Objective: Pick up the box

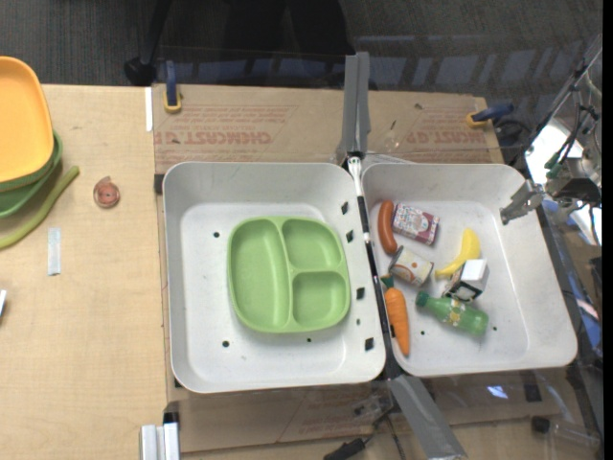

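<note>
Over at the bench's (96,353) left edge you've got a yellow dish (21,113) cut off by the frame, with something green stacked under it that's hard to read. The left bin (178,257) carries a green divided tray (287,274) in its middle. Now the right bin (548,338): a sausage (386,226) and a carrot (398,319) run along its left wall. Just beside the sausage, near the far left corner, lies your pink box (415,222), flat, dark pink with a pale printed face, touching nothing. The print is too small to read. Then a small tin-like thing (410,266), a banana (465,252), a white block (472,274) and a green bottle (455,314). The gripper (517,204) hangs over the right wall's far end, half lost in clutter. You can't tell whether it's open or closed, and it's well apart from the pink box.
</note>
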Controlling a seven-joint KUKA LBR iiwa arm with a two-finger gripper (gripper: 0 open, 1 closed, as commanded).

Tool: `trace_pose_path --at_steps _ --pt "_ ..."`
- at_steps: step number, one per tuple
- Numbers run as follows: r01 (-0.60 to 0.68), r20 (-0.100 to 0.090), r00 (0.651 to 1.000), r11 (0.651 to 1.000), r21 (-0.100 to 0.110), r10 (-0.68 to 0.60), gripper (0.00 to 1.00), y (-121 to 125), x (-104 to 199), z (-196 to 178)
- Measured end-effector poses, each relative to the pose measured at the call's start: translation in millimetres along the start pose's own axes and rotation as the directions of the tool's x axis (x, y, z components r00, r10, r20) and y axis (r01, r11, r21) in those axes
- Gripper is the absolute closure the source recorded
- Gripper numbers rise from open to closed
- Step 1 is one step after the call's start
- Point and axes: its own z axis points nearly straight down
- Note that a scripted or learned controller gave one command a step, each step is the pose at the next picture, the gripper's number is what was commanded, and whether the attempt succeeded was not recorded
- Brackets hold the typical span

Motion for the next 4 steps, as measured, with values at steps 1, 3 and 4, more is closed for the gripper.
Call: trace_pose_path --at_steps 1,3,4 --pt "-0.116 0.000 0.993 0.993 -0.001 0.116 0.00 59 59 71" --pt "-0.001 0.002 1.000 1.000 -0.013 0.002 0.00 80 115 138" --pt "0.303 0.001 0.953 0.953 -0.002 -0.303 0.00 70 110 143"
